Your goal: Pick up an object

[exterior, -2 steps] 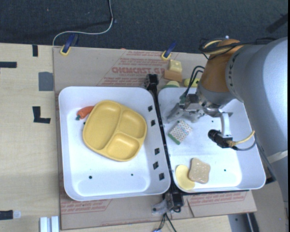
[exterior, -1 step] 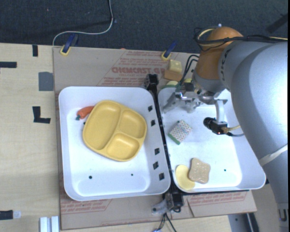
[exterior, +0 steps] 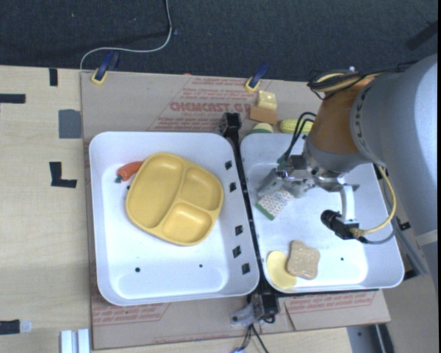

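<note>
The arm [exterior: 404, 116] is bulky and smooth grey, with an orange band [exterior: 336, 120] above the wrist. Black and yellow cables [exterior: 382, 212] loop beside its metallic gripper [exterior: 288, 181], near a black fitting.

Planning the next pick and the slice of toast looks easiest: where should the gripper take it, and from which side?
Probably from straight above, fingers closing across the short width of the toast slice. It lies flat in the right bin, partly over a yellow piece, so its right and upper edges are freer; the bin's near wall crowds the lower side.
</note>
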{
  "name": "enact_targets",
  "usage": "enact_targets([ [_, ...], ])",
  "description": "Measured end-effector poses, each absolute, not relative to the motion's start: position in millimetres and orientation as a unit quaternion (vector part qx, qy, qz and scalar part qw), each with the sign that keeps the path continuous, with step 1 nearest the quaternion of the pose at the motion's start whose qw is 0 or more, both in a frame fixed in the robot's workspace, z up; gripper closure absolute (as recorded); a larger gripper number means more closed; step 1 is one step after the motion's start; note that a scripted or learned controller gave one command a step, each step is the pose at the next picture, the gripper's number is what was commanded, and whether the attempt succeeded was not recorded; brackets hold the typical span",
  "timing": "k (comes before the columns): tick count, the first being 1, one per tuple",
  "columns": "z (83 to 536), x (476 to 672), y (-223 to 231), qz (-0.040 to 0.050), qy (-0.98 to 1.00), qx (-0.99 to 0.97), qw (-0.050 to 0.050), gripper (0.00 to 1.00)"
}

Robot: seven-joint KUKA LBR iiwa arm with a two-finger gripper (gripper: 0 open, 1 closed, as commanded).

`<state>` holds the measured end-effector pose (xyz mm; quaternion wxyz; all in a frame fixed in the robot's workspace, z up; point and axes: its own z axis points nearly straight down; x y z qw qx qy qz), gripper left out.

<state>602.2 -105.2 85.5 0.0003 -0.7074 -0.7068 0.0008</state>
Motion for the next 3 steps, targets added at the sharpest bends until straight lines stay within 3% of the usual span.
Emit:
enact_targets([
  [1, 85, 669.3, -103, -0.0011, -0.708, -0.706, -0.002, 0.00],
  [2, 85, 616.1, -99, 0.0009, -0.707, -0.707, 0.000, 0.00],
  [3, 84, 657.7, -93, -0.0007, -0.708, -0.706, -0.001, 0.00],
])
